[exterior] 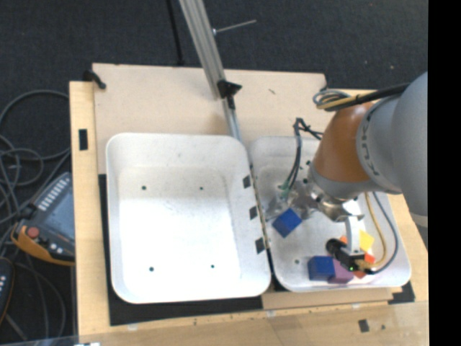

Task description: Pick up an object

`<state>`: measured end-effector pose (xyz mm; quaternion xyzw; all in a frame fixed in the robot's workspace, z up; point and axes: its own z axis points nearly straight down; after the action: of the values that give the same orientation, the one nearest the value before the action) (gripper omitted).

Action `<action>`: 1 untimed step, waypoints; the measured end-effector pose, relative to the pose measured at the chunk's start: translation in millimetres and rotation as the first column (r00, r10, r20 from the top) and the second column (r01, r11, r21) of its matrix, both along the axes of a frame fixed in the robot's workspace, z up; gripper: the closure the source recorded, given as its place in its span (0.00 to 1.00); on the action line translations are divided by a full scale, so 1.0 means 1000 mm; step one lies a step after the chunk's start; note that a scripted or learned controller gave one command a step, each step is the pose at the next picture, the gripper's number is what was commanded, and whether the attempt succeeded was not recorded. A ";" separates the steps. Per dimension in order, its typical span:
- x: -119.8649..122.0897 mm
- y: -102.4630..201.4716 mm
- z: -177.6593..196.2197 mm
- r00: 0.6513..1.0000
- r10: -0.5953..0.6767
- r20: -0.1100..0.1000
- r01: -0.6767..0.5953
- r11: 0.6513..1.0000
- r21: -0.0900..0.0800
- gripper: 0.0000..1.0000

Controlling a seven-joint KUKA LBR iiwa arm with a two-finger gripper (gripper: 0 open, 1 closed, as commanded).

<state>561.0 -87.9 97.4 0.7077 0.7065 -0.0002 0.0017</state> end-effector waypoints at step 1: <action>0.014 0.010 0.105 1.000 0.005 0.008 -0.005 1.000 0.001 0.00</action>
<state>574.5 -77.8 202.2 0.7057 0.7084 0.0033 0.0042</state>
